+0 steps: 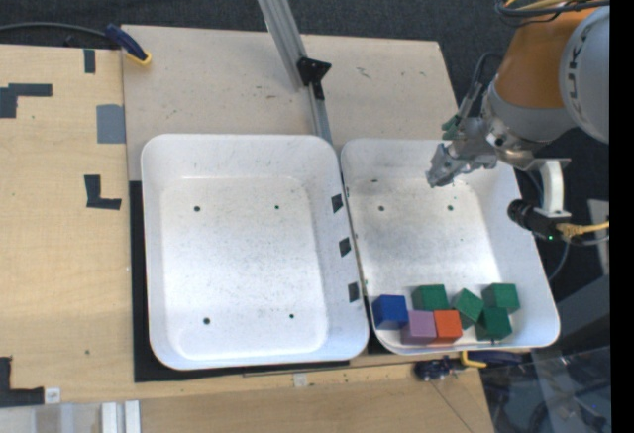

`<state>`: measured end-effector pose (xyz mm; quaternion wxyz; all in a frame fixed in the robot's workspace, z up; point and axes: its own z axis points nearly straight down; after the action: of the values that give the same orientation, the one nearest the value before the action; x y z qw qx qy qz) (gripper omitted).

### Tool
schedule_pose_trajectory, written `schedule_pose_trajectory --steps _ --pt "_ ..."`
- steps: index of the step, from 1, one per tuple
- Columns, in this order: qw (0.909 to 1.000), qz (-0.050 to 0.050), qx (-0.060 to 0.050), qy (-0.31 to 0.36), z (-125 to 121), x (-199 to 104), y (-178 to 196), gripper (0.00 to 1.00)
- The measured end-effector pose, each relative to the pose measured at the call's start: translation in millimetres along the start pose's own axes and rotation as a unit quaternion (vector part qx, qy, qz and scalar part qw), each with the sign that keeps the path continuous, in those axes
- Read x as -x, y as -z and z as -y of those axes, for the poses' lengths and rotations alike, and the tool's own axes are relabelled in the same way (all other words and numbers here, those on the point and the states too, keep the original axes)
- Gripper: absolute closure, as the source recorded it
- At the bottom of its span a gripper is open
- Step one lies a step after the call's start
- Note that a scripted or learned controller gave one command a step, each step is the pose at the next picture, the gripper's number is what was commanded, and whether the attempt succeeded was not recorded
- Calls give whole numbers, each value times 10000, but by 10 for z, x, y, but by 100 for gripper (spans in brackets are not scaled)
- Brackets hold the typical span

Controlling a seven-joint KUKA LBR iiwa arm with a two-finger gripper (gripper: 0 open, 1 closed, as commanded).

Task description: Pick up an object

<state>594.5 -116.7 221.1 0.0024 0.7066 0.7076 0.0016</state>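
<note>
The right bin (396, 185) served as the anchor for everything that mattered. The gripper (443, 171) hung over that bin's far right part, well apart from the blocks, with nothing seen between its fingers; whether they stood wide or narrow could not be told from this slanted view. The arm (555, 54), grey with its orange band, reached in past the bin's far right corner. All the blocks lay bunched along the bin's near edge: a blue block (390, 310) toward the near left, a purple block (422, 325) just beside it, an orange block (448, 324) touching the purple one, and four green blocks around them, at (430, 297), (468, 303), (502, 296) and (493, 323). The left bin (158, 163) sat directly against the right bin's left wall.
</note>
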Motion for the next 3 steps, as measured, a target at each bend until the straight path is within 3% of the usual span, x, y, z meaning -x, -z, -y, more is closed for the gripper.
schedule_pose_trajectory --steps 1,3 --pt "10000 3 2 -1 45 53 602 100" --pt "10000 -11 -45 23 -237 -1008 352 100"
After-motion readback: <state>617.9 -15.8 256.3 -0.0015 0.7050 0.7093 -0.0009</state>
